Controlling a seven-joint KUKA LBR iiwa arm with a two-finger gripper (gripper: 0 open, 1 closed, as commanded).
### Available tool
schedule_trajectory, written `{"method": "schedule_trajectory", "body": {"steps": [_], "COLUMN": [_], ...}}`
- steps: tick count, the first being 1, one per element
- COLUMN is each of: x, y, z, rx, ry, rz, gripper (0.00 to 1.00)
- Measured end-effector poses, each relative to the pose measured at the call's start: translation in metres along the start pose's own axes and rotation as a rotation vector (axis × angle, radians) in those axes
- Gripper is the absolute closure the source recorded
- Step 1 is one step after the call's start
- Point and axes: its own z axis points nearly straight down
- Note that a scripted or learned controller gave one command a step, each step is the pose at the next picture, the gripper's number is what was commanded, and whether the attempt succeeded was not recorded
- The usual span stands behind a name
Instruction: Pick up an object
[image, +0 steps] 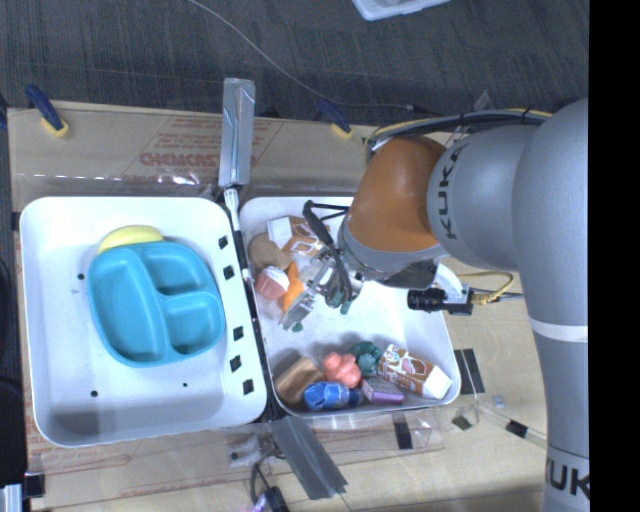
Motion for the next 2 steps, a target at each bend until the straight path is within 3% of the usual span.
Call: {"method": "schedule_trajectory", "body": {"steps": [1, 2], "x": [-0.063, -0.012], "y": [0.008, -0.003], "z": [0.024, 0.022], "rx": [0.014, 0.004], "ry": [0.020, 0.005], "rz": [0.327, 0.556], "gripper": [0.00, 0.00]}}
